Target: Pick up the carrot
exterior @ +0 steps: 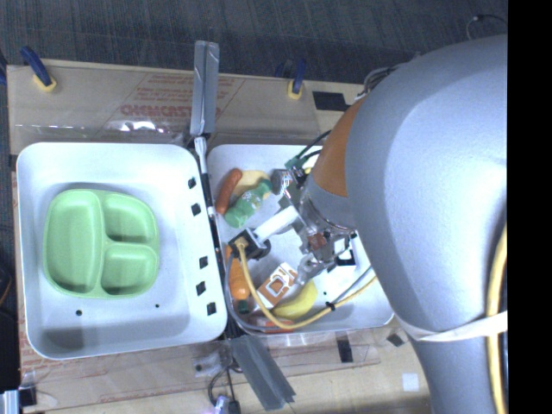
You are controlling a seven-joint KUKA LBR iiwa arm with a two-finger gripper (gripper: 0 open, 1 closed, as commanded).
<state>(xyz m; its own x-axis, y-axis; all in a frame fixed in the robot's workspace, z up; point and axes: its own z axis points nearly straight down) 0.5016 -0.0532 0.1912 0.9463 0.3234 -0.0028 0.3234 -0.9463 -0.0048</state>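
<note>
Risks first
- Carrot (236,279), judged to be the orange piece with a green end, lies tight along the left wall of the right bin (259,155), toward the front corner. The wall leaves little room for a jaw on that side, so a scrape or a slip-off is likely
- A look-alike, the reddish-orange piece (228,188), lies further back by the same wall, touching a green bottle (247,203). A wrong pick is possible
- Banana (297,301) and orange-and-white box (278,285) crowd the front of the bin and could be nudged or caught instead

Pose
- Arm (431,188) reaches in from the right, its bulk hanging over the bin's right half
- Gripper (315,247) sits low over the bin's middle, right of the carrot and apart from it
- Jaws: released or clenched, cannot tell from this angle
</note>
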